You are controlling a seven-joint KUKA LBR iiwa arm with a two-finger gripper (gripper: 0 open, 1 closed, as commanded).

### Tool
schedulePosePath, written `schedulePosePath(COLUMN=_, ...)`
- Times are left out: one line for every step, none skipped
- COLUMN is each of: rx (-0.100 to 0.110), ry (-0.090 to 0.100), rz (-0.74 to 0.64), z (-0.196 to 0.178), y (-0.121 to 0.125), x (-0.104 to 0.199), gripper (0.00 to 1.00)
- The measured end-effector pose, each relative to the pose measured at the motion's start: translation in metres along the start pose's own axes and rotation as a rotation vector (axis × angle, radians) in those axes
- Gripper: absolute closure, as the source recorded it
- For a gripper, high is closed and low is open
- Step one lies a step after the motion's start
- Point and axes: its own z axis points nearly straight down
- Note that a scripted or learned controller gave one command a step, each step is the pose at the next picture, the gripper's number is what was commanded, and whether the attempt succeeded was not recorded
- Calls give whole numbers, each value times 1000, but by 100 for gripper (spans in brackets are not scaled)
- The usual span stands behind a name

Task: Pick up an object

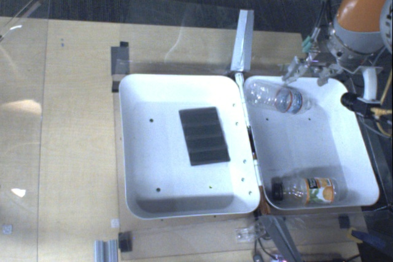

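Clear plastic bottle (281, 99) on side, far end of right bin (359, 156), near left wall. Juice bottle (304, 190), dark cap, orange label, lies along near wall of same bin. Dark ribbed slab (204, 135) flat mid left bin (132, 132). Gripper (310, 70) above right bin's far rim, just right of clear bottle; finger spread unreadable, nothing seen held.

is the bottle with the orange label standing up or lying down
Lying down. The bottle with the orange label rests on its side along the near wall of the right bin, dark cap pointing toward the left bin.
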Motion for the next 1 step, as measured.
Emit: schedulePosePath(rx=-1, ry=-1, rz=-71, z=102, y=34, x=-13, gripper=0)
